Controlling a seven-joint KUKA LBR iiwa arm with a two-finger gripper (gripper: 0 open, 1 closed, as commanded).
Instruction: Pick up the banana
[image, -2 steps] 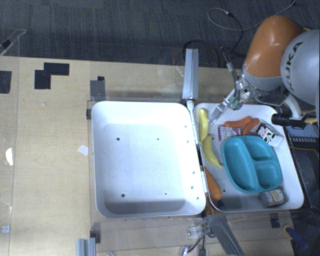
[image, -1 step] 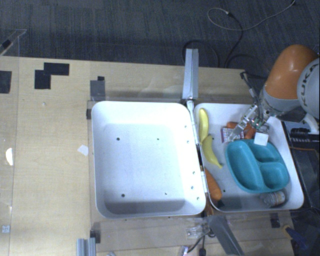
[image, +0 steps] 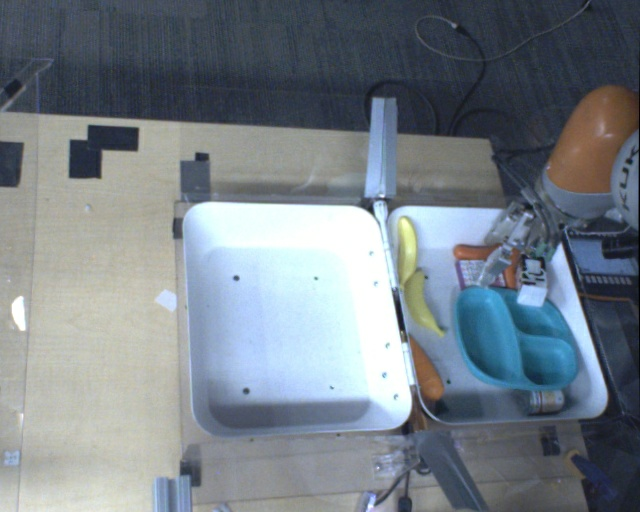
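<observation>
Lying along the left wall of the right bin (image: 590, 395), the banana (image: 408, 252) sits close to a second yellow curved piece (image: 420, 305) just below it; whether they are one fruit I cannot tell. Judged light, smooth, likely slippery; best taken across the mid-body, though the wall crowds one side. Carrot (image: 428, 375) below, teal dish (image: 515, 340) to the right. Gripper (image: 520, 250) hangs over the bin's upper right; finger state unreadable.

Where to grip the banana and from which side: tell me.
Grip the banana at its middle, coming straight down. It lies flat along the right bin's left wall, so close the fingers across its narrow width. A carrot sits past its lower tip; the gripper hangs over the bin's far right.
</observation>
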